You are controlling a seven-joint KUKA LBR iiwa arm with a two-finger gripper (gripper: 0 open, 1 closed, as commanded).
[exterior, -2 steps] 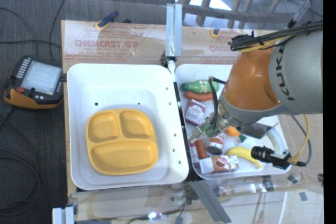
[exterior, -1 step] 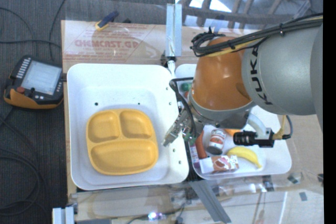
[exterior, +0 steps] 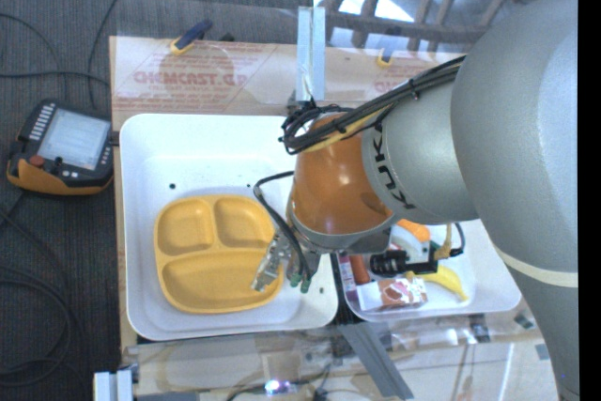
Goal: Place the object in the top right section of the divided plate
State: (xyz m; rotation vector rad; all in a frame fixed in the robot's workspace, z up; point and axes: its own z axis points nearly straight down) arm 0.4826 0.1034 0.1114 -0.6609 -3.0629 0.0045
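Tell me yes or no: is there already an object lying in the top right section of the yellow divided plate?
No. The top right section of the yellow divided plate shows bare yellow, and the gripper sits over the plate's lower right edge.

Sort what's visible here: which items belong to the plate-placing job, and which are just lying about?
Job:
- yellow divided plate in the left bin
- gripper over the plate's right edge
- banana and other items in the right bin, possible pick objects

Lying about:
- teach pendant on the floor
- blue-and-yellow clamp on the board
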